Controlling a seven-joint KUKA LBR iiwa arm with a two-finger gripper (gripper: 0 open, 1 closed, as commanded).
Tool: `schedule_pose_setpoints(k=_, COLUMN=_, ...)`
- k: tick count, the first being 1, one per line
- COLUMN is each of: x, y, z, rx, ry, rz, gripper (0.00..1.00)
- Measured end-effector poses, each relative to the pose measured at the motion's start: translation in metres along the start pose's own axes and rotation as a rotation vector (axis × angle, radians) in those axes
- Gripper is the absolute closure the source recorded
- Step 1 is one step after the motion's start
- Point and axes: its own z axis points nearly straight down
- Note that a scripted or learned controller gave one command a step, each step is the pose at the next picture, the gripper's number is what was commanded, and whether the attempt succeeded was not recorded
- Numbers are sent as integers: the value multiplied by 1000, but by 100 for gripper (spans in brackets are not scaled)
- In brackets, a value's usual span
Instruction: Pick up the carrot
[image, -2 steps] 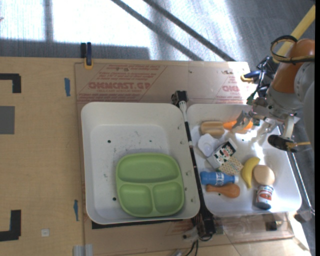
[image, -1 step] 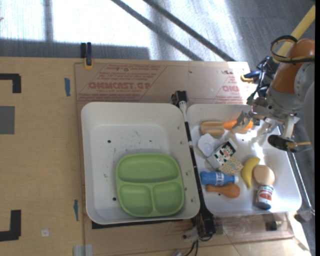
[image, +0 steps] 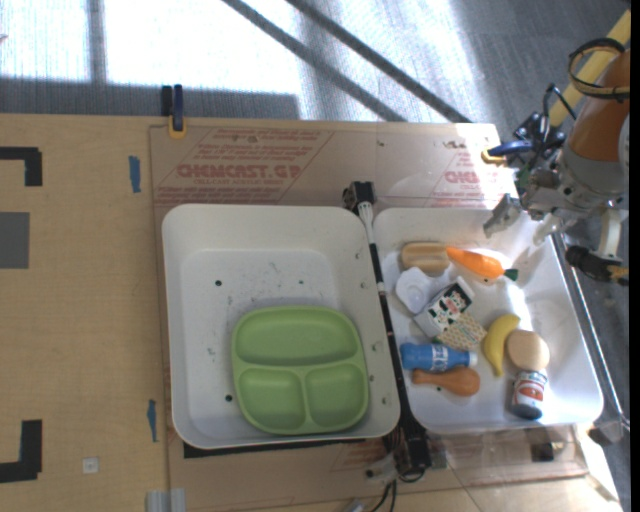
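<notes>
The carrot (image: 474, 263) lies untouched in the right bin (image: 575, 345); the gripper (image: 522, 218) hovers just above, fingers apart, so the whole grasp remains.

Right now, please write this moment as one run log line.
carrot: lying in right bin, beside bun | gripper: above bin's far right corner, apart from carrot | green tray: left bin | pick: not yet done

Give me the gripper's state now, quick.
Gripper: above the right bin's far edge, clear of the carrot, holding nothing visible; open or shut cannot be told.
</notes>
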Motion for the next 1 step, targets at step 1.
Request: schedule_pose_setpoints(k=1, x=4, y=-13, z=34, rx=-5, ry=10, rz=-31, gripper=0)
